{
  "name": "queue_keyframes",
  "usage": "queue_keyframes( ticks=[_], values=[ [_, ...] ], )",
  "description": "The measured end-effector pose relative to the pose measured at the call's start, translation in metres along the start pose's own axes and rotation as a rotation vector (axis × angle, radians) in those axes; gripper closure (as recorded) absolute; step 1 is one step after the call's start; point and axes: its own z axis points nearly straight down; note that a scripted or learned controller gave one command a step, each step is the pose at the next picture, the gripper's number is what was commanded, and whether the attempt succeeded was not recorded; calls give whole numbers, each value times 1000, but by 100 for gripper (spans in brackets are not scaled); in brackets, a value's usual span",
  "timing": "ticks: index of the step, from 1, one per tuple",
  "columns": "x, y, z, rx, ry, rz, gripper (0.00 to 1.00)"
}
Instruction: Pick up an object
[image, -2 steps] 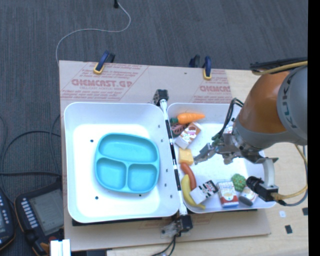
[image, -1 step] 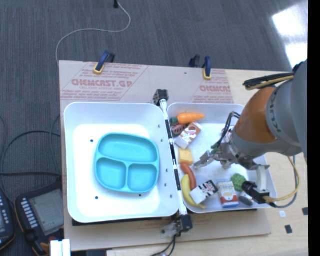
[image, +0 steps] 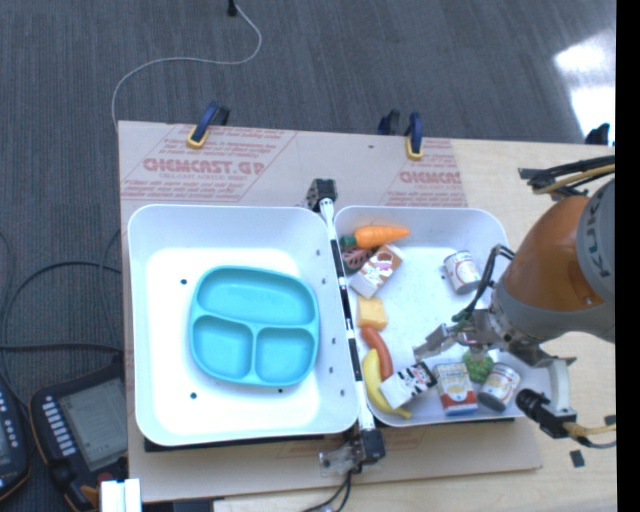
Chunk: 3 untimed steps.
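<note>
The right bin (image: 425, 222) holds several toy foods. An orange carrot (image: 380, 236) lies at its far left, with a small red and white carton (image: 377, 271) just below it. Further down that side come a yellow cheese block (image: 372, 313), a red sausage (image: 378, 350) and a banana (image: 374, 390). Along the near wall sit a black and white carton (image: 413, 380), a red and white box (image: 456, 389), a green broccoli (image: 479, 366) and a tin can (image: 500, 385). My gripper (image: 447, 340) hangs low over the bin's middle, just above the box and broccoli, with nothing visibly in it.
A second can (image: 461, 271) lies near the right bin's far right. The left bin (image: 140, 300) carries a blue divided plate (image: 255, 325). My arm's orange band (image: 560, 270) covers the right bin's right edge. Clamps (image: 413, 135) grip the board's far edge.
</note>
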Motion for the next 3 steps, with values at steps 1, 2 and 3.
queue_keyframes(
  ticks=[1,2,3],
  values=[
    [51,2,30,-10,-6,2,0],
    [52,4,22,-10,-4,1,100],
    [52,4,22,-10,-4,1,0]
  ],
)
